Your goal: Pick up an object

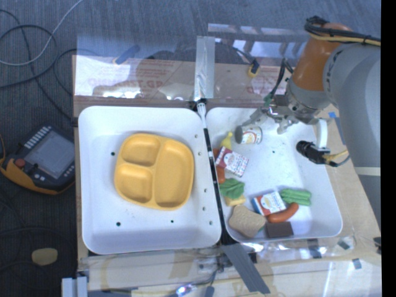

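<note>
currently the step in hand reads as the approach, with no object lifted yet. the arm (337,60) reaches in from the right over the right bin (322,184). the left bin (93,184) bears 1 yellow tray (154,169). the gripper (267,124) hangs low at the right bin's far end, fingers spread apart, nothing between them. 1 small cup (249,136) lies just beside the left finger and looks the likely target. other candidates sit nearer the camera: bread (246,220), carton (232,162), sausage (283,213). next move, by judgement: centre over the cup, descend, close, then lift.
</note>
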`<move>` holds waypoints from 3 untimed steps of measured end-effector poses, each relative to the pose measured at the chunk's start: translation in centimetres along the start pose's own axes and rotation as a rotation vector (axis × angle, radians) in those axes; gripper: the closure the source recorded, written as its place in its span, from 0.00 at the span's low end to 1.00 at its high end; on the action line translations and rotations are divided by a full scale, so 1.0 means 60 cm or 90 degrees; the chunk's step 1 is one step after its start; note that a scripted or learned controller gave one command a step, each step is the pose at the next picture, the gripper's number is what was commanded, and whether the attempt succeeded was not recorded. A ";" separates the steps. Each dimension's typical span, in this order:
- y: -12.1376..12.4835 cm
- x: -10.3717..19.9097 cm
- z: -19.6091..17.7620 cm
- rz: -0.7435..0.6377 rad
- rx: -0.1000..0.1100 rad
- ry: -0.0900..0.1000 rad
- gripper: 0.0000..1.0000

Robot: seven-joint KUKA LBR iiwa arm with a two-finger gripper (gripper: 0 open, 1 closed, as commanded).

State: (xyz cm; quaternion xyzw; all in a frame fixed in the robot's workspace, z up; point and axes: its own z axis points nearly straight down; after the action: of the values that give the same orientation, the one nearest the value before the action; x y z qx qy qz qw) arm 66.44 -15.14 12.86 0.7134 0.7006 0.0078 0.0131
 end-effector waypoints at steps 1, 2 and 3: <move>0.007 0.057 0.066 -0.081 0.013 0.001 0.00; -0.075 0.081 0.061 -0.064 0.013 0.003 0.00; -0.086 0.108 -0.095 0.039 0.020 0.003 0.00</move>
State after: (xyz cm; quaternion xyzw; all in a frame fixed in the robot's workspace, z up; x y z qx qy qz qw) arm 61.25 -8.51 18.34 0.7347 0.6783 -0.0010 0.0002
